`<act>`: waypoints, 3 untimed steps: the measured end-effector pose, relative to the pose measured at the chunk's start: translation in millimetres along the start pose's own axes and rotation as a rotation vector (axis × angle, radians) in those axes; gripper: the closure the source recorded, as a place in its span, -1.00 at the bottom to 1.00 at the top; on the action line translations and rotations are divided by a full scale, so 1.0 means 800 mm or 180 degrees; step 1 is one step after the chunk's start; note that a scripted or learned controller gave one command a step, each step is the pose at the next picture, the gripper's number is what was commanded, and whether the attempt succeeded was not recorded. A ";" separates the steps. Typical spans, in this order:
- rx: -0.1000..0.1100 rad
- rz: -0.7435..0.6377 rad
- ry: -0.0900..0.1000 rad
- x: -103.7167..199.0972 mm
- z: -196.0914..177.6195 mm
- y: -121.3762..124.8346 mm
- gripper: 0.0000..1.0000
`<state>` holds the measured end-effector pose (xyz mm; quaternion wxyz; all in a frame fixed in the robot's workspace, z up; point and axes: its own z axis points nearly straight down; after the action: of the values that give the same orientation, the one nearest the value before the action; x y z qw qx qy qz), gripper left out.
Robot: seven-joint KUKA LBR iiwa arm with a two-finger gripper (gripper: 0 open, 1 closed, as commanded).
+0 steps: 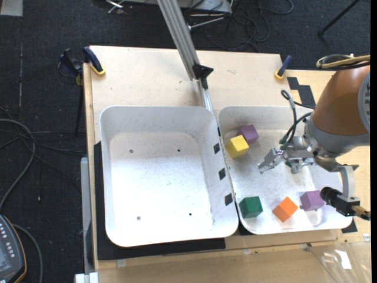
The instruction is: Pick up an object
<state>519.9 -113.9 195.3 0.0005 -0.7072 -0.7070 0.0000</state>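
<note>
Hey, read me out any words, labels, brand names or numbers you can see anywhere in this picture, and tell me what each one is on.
No readable text anywhere.
Black squares on the wall between the left bin and right bin: blank marks, no letters.
Device at the lower left corner: rows of small keys, too small and blurred to read.
Yellow cube, green cube, orange cube: plain faces, no labels.

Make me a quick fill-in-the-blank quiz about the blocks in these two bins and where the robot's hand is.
1. All five blocks lie in the ____ bin.
2. The yellow block touches a ____ block.
3. Between the green block and the purple block near the front lies the ____ block.
4. The hand hovers over the bin's ____.

Missing words: right; purple; orange; middle
</note>
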 end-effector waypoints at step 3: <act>-0.0094 -0.0014 -0.0023 0.011 0.082 0.160 1.00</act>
<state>648.0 -104.8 129.4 -0.0125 -0.7056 -0.7085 -0.0080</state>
